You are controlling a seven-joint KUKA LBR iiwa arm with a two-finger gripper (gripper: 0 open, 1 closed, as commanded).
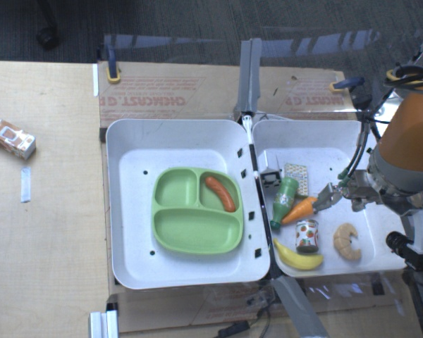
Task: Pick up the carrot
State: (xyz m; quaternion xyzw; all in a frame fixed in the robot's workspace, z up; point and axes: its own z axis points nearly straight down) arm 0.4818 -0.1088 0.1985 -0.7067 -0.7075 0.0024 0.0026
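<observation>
Right bin: carrot lies tilted, leafy end touching green bottle, small can just below, banana and croissant nearby. Your gripper sits at carrot's orange tip, fingers apart, nothing between them. Judged step: approach, grasp not yet made. Next move calls for straddling carrot body clear of bottle and can, then closing. Sausage rests in green tray, left bin.

Two white bins sit side by side. The left one holds one green tray bearing one sausage. The right one holds one carrot, one green bottle, one can, one banana and one croissant.
</observation>
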